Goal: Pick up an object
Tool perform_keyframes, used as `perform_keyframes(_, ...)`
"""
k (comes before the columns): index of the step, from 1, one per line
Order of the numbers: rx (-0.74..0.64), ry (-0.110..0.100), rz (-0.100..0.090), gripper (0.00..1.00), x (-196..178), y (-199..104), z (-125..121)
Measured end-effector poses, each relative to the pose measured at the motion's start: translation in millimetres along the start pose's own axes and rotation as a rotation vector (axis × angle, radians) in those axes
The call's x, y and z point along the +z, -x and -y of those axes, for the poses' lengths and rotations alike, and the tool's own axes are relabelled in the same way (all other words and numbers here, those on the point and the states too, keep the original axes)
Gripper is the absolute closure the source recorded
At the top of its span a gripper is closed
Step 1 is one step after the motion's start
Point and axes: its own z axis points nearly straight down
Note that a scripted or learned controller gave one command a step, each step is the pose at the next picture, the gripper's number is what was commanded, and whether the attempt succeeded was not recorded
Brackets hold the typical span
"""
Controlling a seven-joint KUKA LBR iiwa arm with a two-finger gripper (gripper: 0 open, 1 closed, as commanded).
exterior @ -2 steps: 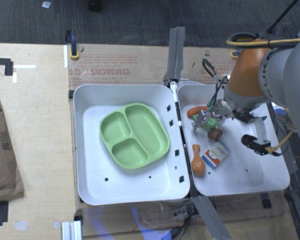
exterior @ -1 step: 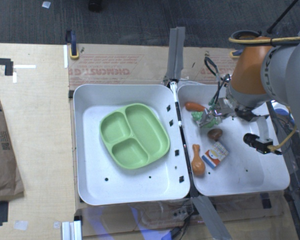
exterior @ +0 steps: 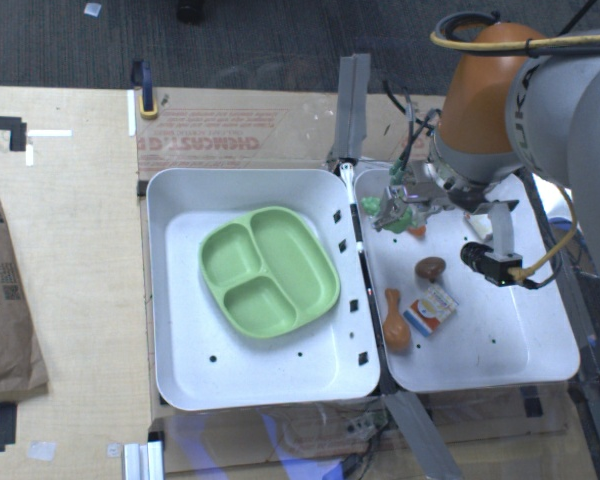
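The arm (exterior: 540, 98) reached in from the right over the right bin (exterior: 540, 353). The left bin (exterior: 180, 358) held a green divided plate (exterior: 270, 270) near its middle. The gripper (exterior: 392, 210) hung low at the right bin's upper left corner, above something green and orange (exterior: 412, 230); whether it was open or closed could not be told. Further down lay a brown lump (exterior: 430, 266), an orange wooden piece (exterior: 394, 323) by the left wall, and a small carton (exterior: 429, 312) beside it.
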Motion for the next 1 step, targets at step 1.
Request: perform_keyframes(1,0.238,-0.001,0.001,1.00,0.8,2.1,-11.2)
